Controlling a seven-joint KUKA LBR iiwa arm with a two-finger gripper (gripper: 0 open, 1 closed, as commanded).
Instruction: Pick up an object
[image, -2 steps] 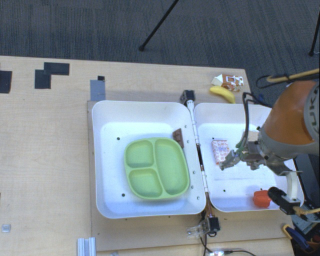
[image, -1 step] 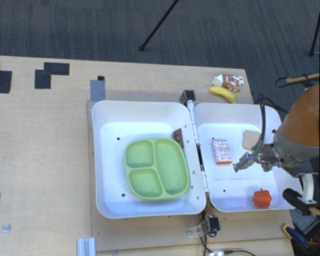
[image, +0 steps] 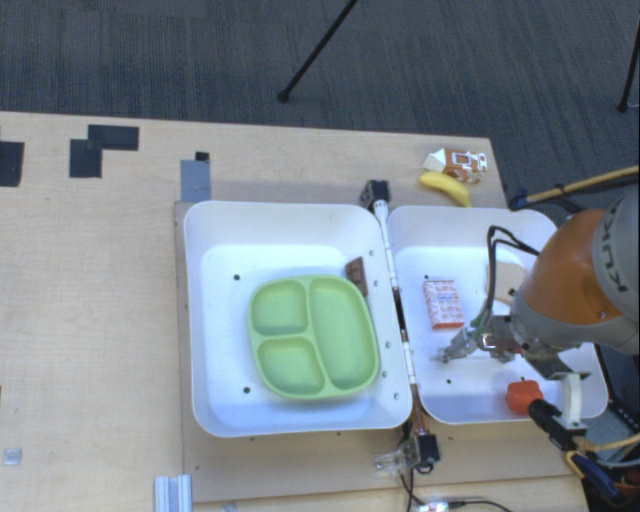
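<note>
In the right bin (image: 470, 235) lies a small red-and-white packet (image: 442, 303), flat near the middle. My gripper (image: 461, 346) hangs just below and to the right of it, metal fingers pointing left over the bin floor, apart from the packet. An orange-red object (image: 521, 396) rests at the bin's lower right, below the wrist. A green three-compartment plate (image: 313, 337) fills the left bin (image: 215, 300). A small brown piece (image: 355, 269) sits at the plate's upper right edge.
A yellow banana (image: 444, 187) and a small carton (image: 459, 161) lie on the bench behind the right bin. Cables and a black clamp (image: 376, 191) sit by the bins' divider. The arm's orange band (image: 570, 275) covers the right bin's right side.
</note>
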